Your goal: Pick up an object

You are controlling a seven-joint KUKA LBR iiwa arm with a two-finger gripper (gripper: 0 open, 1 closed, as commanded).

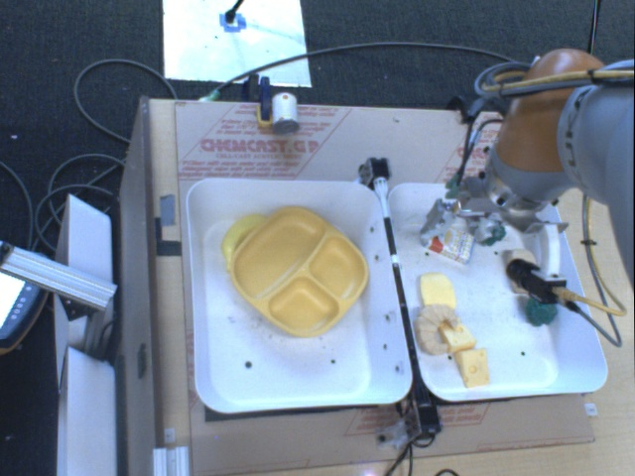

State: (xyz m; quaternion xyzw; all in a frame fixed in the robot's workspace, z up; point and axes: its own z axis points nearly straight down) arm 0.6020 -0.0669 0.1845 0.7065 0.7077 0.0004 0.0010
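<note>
Bins first: two shallow white ones sit side by side on a sheet of printed cardboard [298, 145], with a thin dark bar [390, 256] running along the seam between them. The left bin [288, 380] holds a yellow divided plate [298, 271], its three compartments facing up. It lies a bit askew over a yellow piece [236, 236] that peeks out at its far-left edge.

The arm [546, 117], grey with its orange band, comes in from the right and bends down over the far end of the right bin [561, 365]. The gripper [446, 221] hangs low there, on the seam side, and from this angle I can't make out whether it is spread or closed. Just beside it, on its near side, a small clear packet [456, 249] with red marks lies on the bin floor; I can't tell if the two touch.

Nearer the front, well apart from the gripper, four things sit in a loose row: a pale yellow block [437, 291], a round tan piece [430, 327], a small yellow chunk [459, 338] resting against it, and a yellow wedge [474, 367]. A teal lump [542, 313] lies toward the right wall.
</note>
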